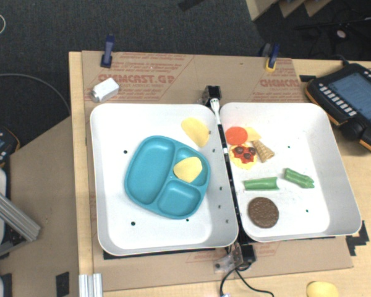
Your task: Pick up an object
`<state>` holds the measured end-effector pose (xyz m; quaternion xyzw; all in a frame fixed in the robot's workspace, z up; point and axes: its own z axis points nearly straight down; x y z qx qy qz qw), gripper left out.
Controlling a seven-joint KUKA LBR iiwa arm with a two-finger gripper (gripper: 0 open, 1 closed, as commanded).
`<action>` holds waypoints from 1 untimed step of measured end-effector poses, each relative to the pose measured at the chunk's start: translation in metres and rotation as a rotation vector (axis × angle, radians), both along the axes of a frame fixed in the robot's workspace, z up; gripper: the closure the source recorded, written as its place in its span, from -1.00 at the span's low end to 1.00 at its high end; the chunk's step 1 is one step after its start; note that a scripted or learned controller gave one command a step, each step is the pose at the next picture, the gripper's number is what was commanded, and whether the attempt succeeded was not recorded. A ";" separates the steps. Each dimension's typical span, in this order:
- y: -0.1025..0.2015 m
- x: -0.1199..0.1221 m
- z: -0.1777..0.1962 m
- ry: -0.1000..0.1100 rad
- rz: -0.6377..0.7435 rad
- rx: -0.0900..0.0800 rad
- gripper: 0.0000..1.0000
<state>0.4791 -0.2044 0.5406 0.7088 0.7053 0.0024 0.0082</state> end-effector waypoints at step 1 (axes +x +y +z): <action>0.010 0.001 -0.085 0.022 0.005 0.011 1.00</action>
